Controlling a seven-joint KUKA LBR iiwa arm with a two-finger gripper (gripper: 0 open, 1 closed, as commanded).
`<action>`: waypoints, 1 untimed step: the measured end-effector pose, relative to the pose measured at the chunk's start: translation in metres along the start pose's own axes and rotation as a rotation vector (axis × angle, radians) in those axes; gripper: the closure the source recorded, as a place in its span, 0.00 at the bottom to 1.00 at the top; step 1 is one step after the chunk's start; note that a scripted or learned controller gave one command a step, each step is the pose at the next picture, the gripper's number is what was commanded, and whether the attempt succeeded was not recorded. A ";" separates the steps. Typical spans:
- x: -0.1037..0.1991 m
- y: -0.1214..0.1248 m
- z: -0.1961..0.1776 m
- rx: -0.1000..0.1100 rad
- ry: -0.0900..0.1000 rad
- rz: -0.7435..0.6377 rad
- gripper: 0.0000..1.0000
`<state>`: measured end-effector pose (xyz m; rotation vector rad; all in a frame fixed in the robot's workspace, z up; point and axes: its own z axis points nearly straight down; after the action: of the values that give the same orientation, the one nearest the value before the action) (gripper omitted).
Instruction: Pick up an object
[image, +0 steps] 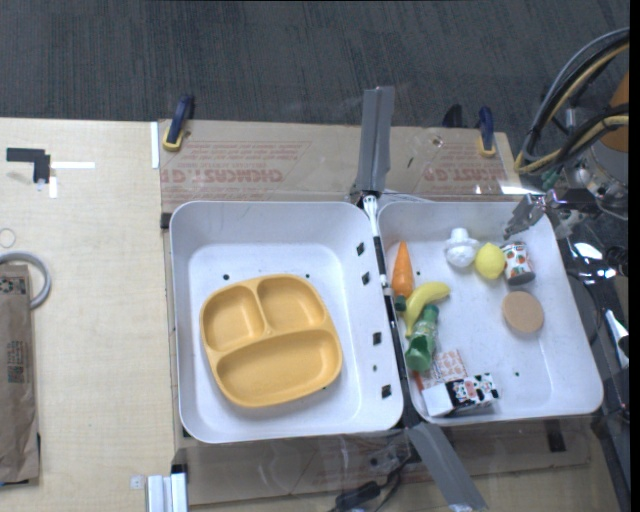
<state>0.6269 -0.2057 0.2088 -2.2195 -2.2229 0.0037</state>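
The right bin (560, 385) holds several small objects: an orange carrot (401, 268), a yellow banana (428, 297), a green bottle (421, 342), a white lump (460, 250), a yellow lemon (489, 261), a small printed can (516, 263), a tan round disc (522, 313) and a black-and-white patterned carton (468, 392). My gripper (522, 220) hangs over the bin's far right corner, just above and behind the can and lemon. Nothing shows in its grasp.
The left bin (190, 300) holds a yellow divided plate (270, 338). A grey divider (375, 150) rises between the bins at the back. Cables (570, 90) and the arm crowd the right edge. A brown bag (15, 370) lies far left on the bench.
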 end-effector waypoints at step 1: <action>0.012 0.013 0.051 -0.001 -0.001 -0.096 0.00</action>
<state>0.6398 -0.1936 0.1576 -2.1109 -2.3278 0.0031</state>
